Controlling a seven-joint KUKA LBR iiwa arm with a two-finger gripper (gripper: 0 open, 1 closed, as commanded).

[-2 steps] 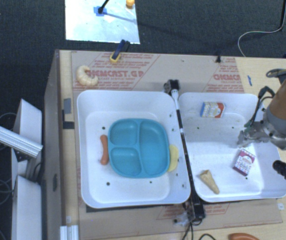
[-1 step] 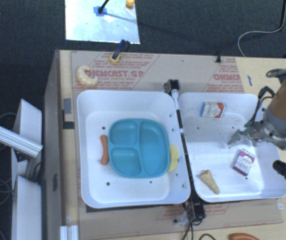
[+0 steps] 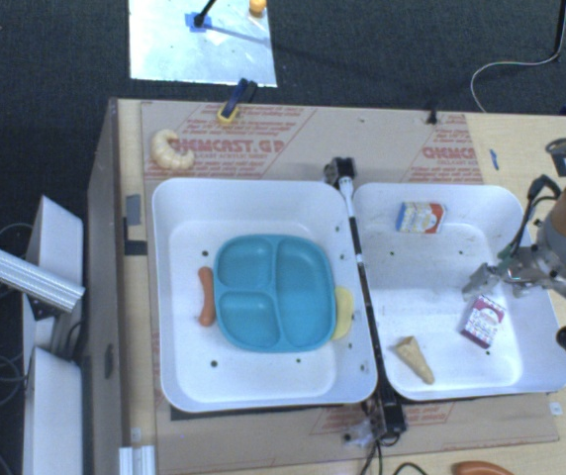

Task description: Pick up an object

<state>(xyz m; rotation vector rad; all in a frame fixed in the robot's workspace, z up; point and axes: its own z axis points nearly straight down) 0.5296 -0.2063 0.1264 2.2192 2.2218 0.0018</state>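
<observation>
The grey two-finger claw (image 3: pixel 489 283), whose state cannot be told, is seen just above the small maroon-and-white flat packet (image 3: pixel 482 322) in the right white bin (image 3: pixel 545 369), so the packet may be pushed away instead of being gripped.
</observation>
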